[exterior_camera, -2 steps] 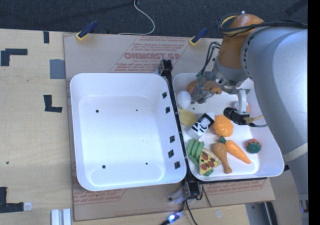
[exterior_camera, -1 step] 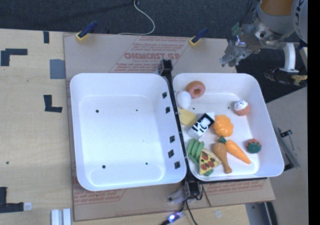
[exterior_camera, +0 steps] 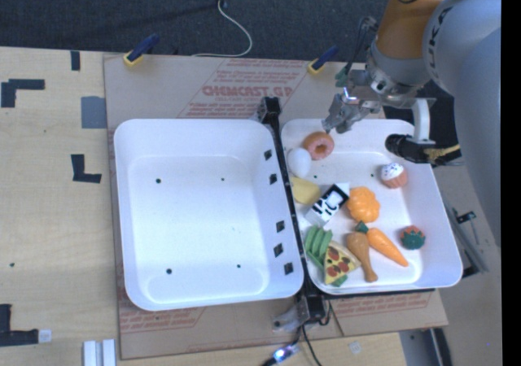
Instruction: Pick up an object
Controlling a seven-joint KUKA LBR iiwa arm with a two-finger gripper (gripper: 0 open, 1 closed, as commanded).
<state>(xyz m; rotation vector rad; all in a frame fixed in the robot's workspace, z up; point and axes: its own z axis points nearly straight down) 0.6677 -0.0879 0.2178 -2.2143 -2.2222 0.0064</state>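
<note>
Nearest the camera, at the near edge of the right bin (exterior_camera: 435,271) and well below the gripper (exterior_camera: 338,122), a pizza slice (exterior_camera: 339,264) is seen, with green pea pods (exterior_camera: 317,241) just beside it on its left. A drumstick (exterior_camera: 362,254) and a carrot (exterior_camera: 386,246) lie next to the pizza slice on its right, and a small red and green tomato-like piece (exterior_camera: 413,237) sits further right, near the bin's wall.

Closer to the gripper, an orange pepper (exterior_camera: 363,204) is found beside a black-and-white block (exterior_camera: 327,203), and a yellow wedge (exterior_camera: 304,190) lies against the bin's left wall. A white egg (exterior_camera: 299,162) rests just above the wedge. A cupcake (exterior_camera: 394,175) sits off to the gripper's right and below it.

A glazed doughnut (exterior_camera: 318,145) lies immediately below and slightly left of the gripper's tips, at the far end of the right bin. Nothing is seen between the tips. Whether the gripper is spread or closed cannot be told from this view.

Far to the gripper's left, the left bin (exterior_camera: 130,193) is seen. The grey arm (exterior_camera: 456,23) with its orange band comes in from above right.
</note>
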